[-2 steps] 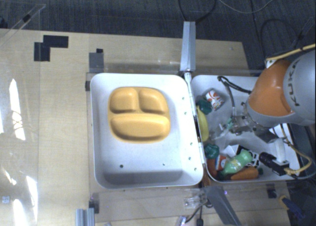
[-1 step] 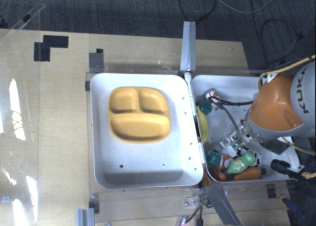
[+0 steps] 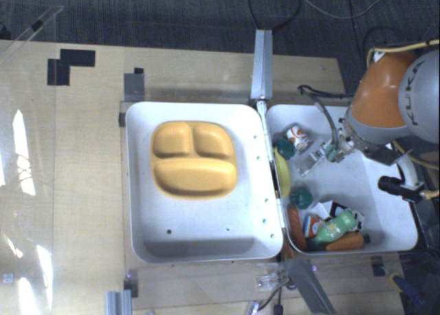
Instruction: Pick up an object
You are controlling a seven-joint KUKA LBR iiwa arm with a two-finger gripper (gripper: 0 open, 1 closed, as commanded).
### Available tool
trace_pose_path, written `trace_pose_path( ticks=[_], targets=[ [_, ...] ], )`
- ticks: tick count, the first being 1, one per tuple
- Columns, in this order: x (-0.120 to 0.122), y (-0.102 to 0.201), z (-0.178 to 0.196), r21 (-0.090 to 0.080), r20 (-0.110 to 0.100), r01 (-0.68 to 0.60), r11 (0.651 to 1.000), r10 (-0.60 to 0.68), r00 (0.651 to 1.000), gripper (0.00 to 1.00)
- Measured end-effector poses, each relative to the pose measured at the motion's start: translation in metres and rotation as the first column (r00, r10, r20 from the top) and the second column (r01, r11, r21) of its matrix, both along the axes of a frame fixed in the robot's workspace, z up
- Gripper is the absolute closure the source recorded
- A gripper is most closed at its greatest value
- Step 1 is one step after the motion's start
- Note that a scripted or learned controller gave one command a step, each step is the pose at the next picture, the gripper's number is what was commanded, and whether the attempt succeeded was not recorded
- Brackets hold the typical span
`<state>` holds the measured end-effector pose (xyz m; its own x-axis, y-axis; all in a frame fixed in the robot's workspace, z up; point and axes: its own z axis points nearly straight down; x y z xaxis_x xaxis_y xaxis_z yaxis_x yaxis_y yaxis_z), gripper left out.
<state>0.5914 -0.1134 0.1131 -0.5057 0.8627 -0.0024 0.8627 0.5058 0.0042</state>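
From the fixed overhead camera, black lettering is seen on the grey wrist housing of the robot arm [image 3: 412, 97], partly cut by the frame edge, so only a few letters of the maker's name can be made out. A printed label is carried by a small red-and-white round can [image 3: 296, 137], but its writing is too small to be read.

The left shallow white plastic bin [image 3: 137, 190] is smooth and round-cornered, and a glossy yellow three-compartment moulded tray [image 3: 194, 158] is held in it. In the right white bin [image 3: 385, 203] the loose items are crowded against the left wall and near corner: a dark green rounded piece [image 3: 284, 148], a yellow banana-like shape [image 3: 282, 177], a teal ball [image 3: 301, 198], a green crinkled packet [image 3: 338, 224] and an orange carrot-shaped toy [image 3: 346, 241].

The metal two-finger gripper [image 3: 309, 161] is seen low in the right bin, just right of the can (nothing is seen between its fingers), which appear parted.
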Motion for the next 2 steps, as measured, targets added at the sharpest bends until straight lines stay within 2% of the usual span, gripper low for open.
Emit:
trace_pose_path(
  ticks=[1, 2],
  targets=[
    [0.07, 0.022, -0.027, -0.001, -0.003, -0.01, 1.0, 0.01, 1.0, 0.0],
    [0.074, 0.024, -0.015, -0.003, 0.009, -0.017, 1.0, 0.017, 1.0, 1.0]
  ],
)
